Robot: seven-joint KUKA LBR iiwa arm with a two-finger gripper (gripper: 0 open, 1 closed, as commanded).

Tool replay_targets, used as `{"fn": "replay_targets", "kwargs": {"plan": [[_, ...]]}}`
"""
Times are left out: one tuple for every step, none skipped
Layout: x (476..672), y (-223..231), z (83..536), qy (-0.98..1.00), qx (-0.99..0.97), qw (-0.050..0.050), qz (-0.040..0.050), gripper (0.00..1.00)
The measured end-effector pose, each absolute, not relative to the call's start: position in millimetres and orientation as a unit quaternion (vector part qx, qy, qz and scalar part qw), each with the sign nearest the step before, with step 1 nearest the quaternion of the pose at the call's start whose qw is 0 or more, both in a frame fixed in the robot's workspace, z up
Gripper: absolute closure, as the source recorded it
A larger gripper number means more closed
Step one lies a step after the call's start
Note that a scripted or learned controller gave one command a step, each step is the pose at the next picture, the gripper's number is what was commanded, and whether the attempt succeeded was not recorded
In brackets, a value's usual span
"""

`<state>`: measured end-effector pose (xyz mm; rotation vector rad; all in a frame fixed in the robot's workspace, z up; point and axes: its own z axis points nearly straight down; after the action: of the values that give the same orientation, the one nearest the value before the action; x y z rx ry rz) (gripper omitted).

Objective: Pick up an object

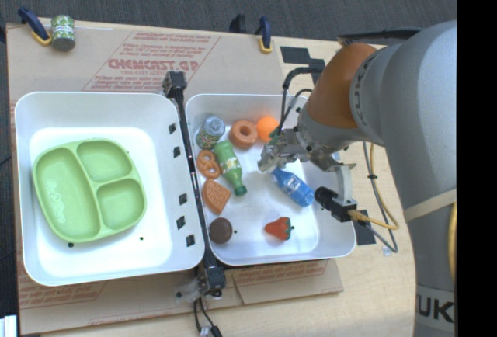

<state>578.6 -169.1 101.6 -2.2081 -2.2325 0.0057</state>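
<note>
Grey arm (404,95) over cardboard-topped bench (155,56), perhaps.

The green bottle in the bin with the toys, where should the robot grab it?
Grab the green bottle across its narrow middle, coming straight down from above. It lies flat and slanted, so its long sides face up. The pretzel and waffle crowd its left side.

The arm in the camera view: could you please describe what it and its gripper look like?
The arm is thick, rounded and light grey, with an orange band above the wrist. Part of a dark "KU" marking shows low on its body. The gripper is a small grey metal assembly, with thin black cables looping around the wrist and a yellow cable trailing beside it.
</note>
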Motion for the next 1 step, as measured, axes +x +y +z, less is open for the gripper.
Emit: {"fn": "replay_targets", "kwargs": {"plan": [[636.6,-149.4,227.9,-0.709,-0.705,-0.001,-0.0007,1.0]]}}
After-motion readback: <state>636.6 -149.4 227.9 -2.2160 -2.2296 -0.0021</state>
